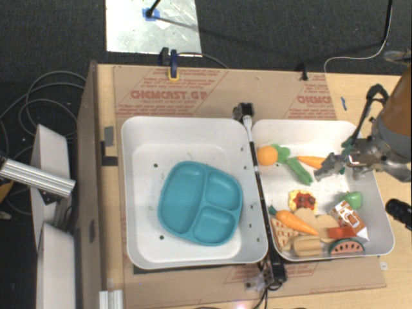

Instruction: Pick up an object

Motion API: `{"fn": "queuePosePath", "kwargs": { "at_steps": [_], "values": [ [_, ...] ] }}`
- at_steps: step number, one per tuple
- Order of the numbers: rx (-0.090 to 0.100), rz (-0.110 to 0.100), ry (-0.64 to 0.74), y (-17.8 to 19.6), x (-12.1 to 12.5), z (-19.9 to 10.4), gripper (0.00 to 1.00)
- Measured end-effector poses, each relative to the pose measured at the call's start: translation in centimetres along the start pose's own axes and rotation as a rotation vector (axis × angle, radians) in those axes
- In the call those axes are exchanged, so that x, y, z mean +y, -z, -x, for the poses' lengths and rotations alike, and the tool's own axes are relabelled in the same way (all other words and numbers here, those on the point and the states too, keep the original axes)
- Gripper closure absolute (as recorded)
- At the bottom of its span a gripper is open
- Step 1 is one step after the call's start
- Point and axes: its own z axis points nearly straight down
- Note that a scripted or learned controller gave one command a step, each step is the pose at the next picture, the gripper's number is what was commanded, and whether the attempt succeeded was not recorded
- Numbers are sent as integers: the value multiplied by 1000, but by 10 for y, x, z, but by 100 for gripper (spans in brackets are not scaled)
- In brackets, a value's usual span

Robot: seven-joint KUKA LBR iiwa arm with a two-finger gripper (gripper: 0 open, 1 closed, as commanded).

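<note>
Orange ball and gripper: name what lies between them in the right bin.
In the camera view, a green toy vegetable and a small carrot lie between the orange ball and the gripper.

Teal divided plate (200,202) in a white left bin (138,147), white right bin (380,234) with an orange carrot (295,221), green pea pod (297,170), red-and-green watermelon slice (346,246), tan table (212,89) with red lettering, grey end effector (327,167)
</note>
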Motion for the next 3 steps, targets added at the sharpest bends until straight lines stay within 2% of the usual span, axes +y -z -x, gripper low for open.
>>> {"fn": "queuePosePath", "kwargs": {
  "at_steps": [1,2,3],
  "values": [
    [0,0,4,-88,79,-8,0],
    [0,-3,-3,-127,87,14,0],
    [1,-5,-2,-189,80,13,0]
  ]
}}
